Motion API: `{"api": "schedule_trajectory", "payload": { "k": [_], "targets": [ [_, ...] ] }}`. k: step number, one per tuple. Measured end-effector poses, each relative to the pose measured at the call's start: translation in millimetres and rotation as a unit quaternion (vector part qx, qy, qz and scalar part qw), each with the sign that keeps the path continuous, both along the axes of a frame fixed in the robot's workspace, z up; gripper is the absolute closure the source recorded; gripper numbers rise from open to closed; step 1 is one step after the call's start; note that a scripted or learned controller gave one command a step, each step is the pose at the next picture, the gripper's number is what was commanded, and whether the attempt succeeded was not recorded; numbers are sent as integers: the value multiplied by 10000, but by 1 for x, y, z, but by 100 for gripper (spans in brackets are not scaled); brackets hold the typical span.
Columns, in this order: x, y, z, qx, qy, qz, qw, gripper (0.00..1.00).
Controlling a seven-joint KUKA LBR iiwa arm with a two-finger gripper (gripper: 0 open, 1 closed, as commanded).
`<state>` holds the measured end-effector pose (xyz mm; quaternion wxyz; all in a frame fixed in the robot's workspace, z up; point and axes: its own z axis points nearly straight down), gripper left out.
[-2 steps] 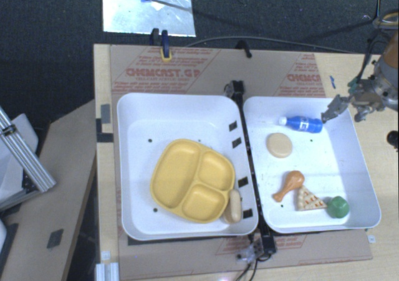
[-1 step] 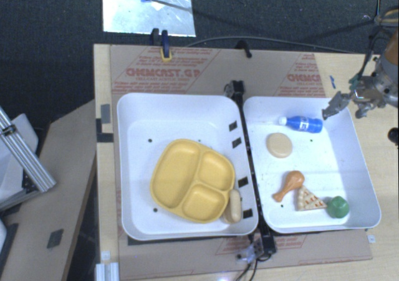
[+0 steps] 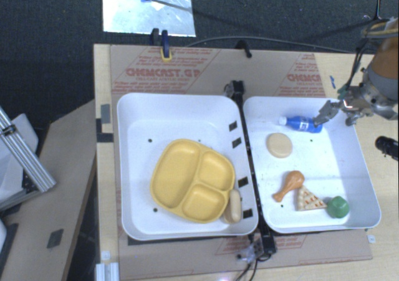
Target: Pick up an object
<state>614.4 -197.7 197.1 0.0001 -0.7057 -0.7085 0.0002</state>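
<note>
The bench [image 3: 312, 65] carries two shallow white bins side by side, resting on brown printed cardboard.

The left bin [image 3: 181, 114] holds a yellow divided tray [image 3: 193, 180] with three compartments, set toward the bin's near right. A pale bread roll [image 3: 234, 206] lies against the tray's near right edge, just beside the wall between the two bins.

The right bin [image 3: 349, 167] holds five loose objects. A blue bottle [image 3: 301, 124] with a white cap lies on its side near the far wall. A round beige biscuit [image 3: 279, 145] sits just in front of it. Toward the near side, an orange chicken drumstick [image 3: 288, 185] lies at a slant, and a tan waffle-patterned wedge [image 3: 309, 200] sits just beside it on the right. A small green object [image 3: 338, 207] rests in the near right corner, next to the wedge.

The arm [image 3: 381, 68] enters from the right, above the far right corner of the right bin. The gripper [image 3: 340, 111] hangs near the bin's far right wall, just to the right of the blue bottle. Its two fingers stand spread apart, one finger [image 3: 325, 113] reaching toward the bottle's end. Nothing sits between them. Whether that finger touches the bottle cannot be determined from this angle.
</note>
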Motion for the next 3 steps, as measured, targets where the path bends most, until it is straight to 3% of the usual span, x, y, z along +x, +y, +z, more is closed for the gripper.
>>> {"api": "schedule_trajectory", "payload": {
  "k": [2,3],
  "targets": [
    [4,2,-83,0,-3,6,10000,0],
    [5,2,-70,-8,-31,17,10000,100]
  ]
}}
